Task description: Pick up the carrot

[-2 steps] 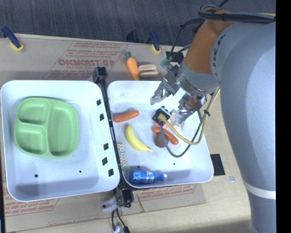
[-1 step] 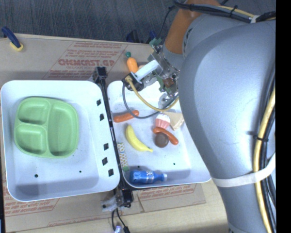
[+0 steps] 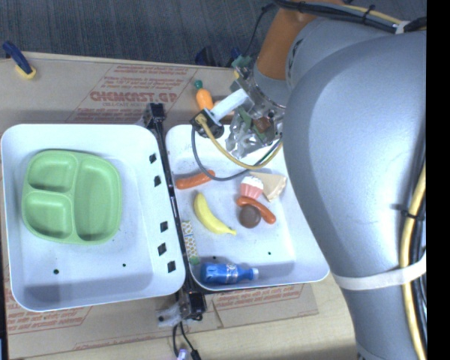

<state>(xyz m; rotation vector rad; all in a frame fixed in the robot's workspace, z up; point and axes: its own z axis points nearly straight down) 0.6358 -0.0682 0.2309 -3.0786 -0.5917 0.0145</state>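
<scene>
- Over the right bin's (image 3: 300, 265) far end, the gripper (image 3: 244, 137) is held low by the bent arm (image 3: 360, 126); finger state cannot be told
- The carrot (image 3: 203, 99) is seen beyond the far rim, near the gripper

Robotics lab, grey arm (image 3: 360, 126) over white bins (image 3: 15, 201) on cardboard-covered bench (image 3: 120, 88), toy food

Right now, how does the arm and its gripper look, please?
The arm is a bulky, rounded grey shell with an orange band above the wrist. Black cables run over its top. The gripper is metallic, and yellow and black cables loop beneath it.
</scene>
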